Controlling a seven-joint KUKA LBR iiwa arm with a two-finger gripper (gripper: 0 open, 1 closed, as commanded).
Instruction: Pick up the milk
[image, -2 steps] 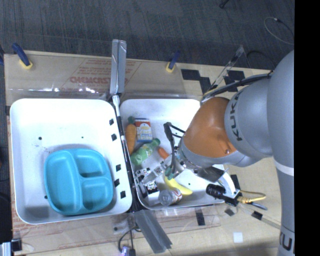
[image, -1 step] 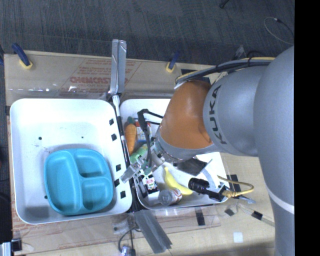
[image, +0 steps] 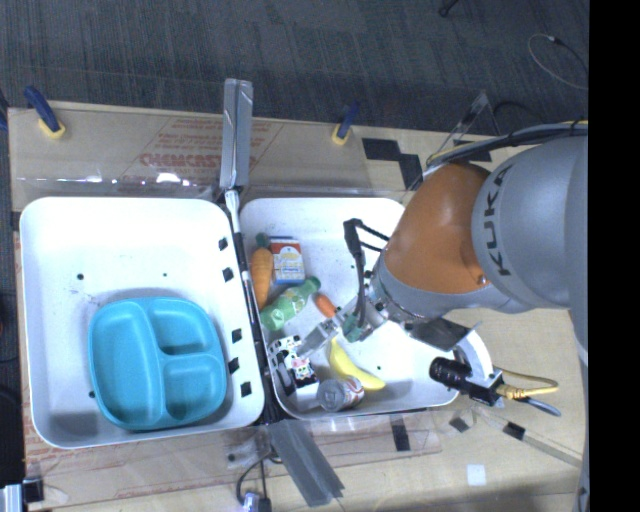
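Near right bin's front corner (image: 262, 392), milk (image: 292, 362) — small black-and-white carton, hand (image: 340, 330) beside, grip unclear.

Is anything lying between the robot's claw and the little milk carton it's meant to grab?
Nothing visible lies between them. The gripper hangs in the right bin, just right of the black-and-white milk carton at the bin's left wall. The yellow banana lies right beside both, below the gripper, and a green bottle sits just above the carton, so the spot is crowded.

White "KUKA" lettering on the grey arm (image: 520, 235)
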